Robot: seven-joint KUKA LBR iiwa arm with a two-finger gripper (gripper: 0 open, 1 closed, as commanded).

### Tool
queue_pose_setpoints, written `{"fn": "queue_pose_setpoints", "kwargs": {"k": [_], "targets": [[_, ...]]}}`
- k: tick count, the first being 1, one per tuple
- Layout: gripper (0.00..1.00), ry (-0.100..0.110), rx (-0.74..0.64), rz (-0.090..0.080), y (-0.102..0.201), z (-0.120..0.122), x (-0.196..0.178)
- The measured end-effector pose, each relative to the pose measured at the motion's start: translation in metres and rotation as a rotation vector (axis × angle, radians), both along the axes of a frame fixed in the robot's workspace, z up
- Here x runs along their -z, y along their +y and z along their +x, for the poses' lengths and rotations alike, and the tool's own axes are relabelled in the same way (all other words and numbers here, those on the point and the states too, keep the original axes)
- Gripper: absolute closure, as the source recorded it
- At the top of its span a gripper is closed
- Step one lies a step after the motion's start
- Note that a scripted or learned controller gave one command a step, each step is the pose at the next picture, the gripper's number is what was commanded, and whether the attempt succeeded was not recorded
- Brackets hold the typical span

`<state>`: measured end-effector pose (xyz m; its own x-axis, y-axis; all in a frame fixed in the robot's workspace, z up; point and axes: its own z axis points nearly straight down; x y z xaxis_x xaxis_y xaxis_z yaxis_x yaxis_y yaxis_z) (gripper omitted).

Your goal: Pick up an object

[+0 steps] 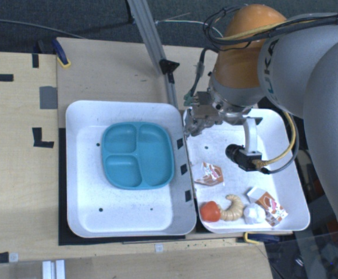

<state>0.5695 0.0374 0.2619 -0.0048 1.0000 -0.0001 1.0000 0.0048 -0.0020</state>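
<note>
The right bin (pixel 285 156) holds several small items: a clear wrapped snack (pixel 210 174), a red tomato-like ball (pixel 210 211), a tan croissant (pixel 234 208), a white lump (pixel 252 214) and an orange-and-white packet (pixel 270 206). My gripper (pixel 195 122) hangs over the far left corner of this bin, close to the wall between the bins, well apart from the items. Nothing shows between its fingers.
The left bin (pixel 81 156) holds a teal divided plate (pixel 138 155). A metal pole (pixel 151 34) slants in from the top toward the bins' shared corner. A black cable part (pixel 242 156) hangs off the wrist above the right bin.
</note>
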Motion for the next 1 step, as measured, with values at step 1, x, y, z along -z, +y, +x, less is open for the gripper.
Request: {"fn": "queue_pose_setpoints", "kwargs": {"k": [1], "targets": [[1.00, -0.001, 0.000, 0.000, 0.0446, 0.0231, 0.0066]]}}
